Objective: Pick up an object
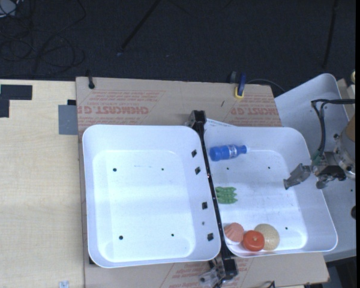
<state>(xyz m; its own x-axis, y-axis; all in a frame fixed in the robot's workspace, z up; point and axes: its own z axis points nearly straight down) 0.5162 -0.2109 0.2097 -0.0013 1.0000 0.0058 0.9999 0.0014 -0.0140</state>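
Reaching is the step in hand: gripper (307,177) hovers with jaws apart at the right bin (315,221) edge, holding nothing, and must next descend over the blue bottle (227,152).

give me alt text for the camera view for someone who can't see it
A robot gripper reaches in from the right over the right-hand white bin, which holds a blue bottle, a green object and three round pieces, pink, red and cream, bunched at its near edge. The left-hand white bin sits alongside.
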